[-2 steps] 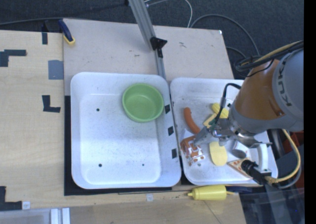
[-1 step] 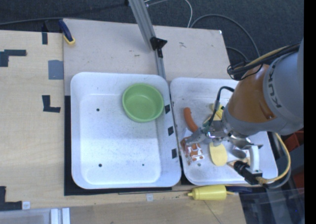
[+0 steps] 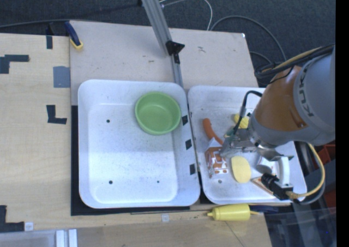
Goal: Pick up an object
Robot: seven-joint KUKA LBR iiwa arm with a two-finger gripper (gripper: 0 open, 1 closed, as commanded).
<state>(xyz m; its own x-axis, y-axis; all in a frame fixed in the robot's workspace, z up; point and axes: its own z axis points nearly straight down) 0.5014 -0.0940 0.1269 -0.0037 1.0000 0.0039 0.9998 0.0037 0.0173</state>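
My gripper is down inside the right bin, the grey arm with its orange band coming in from the right. Just below it lies a pale yellow oval object. A flat orange-and-white packet lies left of that, and an orange carrot-like piece sits up-left of the gripper. A small yellow object peeks out beside the arm. The arm covers whatever is right at the gripper's tip. A green bowl stands in the left bin, at its upper right.
A yellow bottle lies on the bench just outside the right bin's front edge. A metal pole slants down to the wall between the two bins. A brown stick-like item lies at the right bin's lower right.
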